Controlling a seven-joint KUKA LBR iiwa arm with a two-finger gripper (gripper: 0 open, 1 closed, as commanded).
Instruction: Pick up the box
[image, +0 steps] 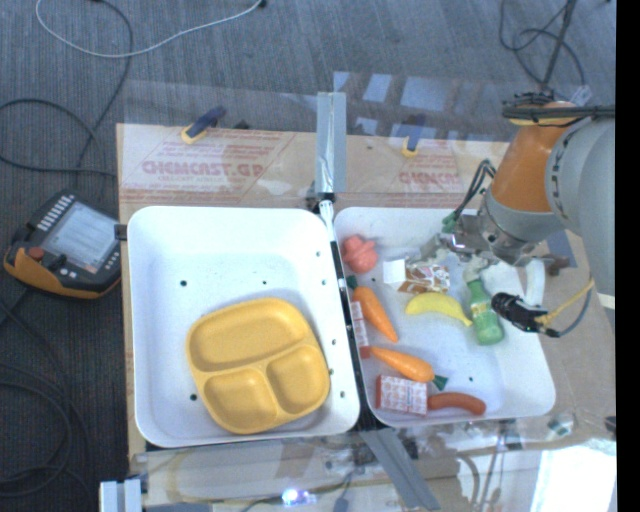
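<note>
Box (402, 394) lies at near edge of right bin (530, 385), long axis across the view, well toward cam and left from tool (462, 243); tool's grip state can't tell.

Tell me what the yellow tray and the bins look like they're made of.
Yellow tray: likely molded plastic, with a smooth, slightly glossy surface and rounded compartments. The left bin and right bin: probably thin white plastic, with smooth walls and rounded corners, though coated metal can't be ruled out.

Grey arm (560, 170) from the right, pincer (462, 243) low, wrist downward.
</note>
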